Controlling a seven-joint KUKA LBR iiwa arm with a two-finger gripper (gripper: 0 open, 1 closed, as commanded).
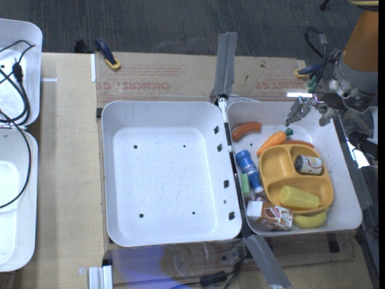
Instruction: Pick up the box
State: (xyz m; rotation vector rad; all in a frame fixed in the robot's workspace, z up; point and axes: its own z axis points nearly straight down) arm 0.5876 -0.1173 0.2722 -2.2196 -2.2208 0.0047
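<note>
Wooden bench [66,161], two white bins [165,233] [355,215] side by side, blue-yellow clamp [106,54]

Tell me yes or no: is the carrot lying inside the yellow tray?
No. The carrot lies on the right bin's white floor, just beyond the upper-left rim of the yellow tray, not in a compartment.

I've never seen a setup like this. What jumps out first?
The yellow divided tray in the right bin, crowded with toy food: a carrot, a sausage, a blue bottle and a small box at the near edge. The gripper hovers over that bin's far corner.
</note>
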